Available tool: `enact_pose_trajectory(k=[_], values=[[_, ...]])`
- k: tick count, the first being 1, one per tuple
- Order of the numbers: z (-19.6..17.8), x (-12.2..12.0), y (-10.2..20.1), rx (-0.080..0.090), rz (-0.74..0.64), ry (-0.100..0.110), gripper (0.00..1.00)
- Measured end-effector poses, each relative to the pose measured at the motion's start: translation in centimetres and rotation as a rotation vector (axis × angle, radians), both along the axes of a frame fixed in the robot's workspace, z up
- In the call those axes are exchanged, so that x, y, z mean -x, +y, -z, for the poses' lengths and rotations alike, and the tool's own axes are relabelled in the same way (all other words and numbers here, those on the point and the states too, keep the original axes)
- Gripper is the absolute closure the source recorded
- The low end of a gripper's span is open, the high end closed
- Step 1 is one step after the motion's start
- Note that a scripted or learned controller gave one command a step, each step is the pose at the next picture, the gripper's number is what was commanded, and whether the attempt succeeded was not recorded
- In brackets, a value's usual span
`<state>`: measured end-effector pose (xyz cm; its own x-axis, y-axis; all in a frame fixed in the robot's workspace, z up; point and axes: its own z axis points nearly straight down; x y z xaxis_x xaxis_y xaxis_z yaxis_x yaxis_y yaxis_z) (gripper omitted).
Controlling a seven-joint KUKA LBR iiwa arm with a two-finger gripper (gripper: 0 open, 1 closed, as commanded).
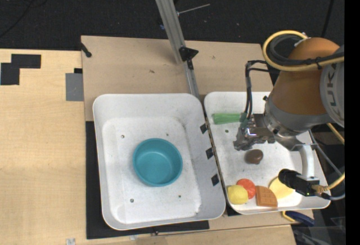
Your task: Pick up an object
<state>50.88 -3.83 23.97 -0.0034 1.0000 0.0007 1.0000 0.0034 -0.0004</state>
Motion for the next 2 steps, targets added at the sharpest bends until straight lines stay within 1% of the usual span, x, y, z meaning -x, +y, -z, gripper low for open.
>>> enact_pose_trajectory(k=[1, 2], values=[[0.3, -0.6, 4.1, 0.0, 0.001, 0.001, 1.0], [1.6, -1.5, 9.5, 0.0, 0.001, 0.002, 1.0]])
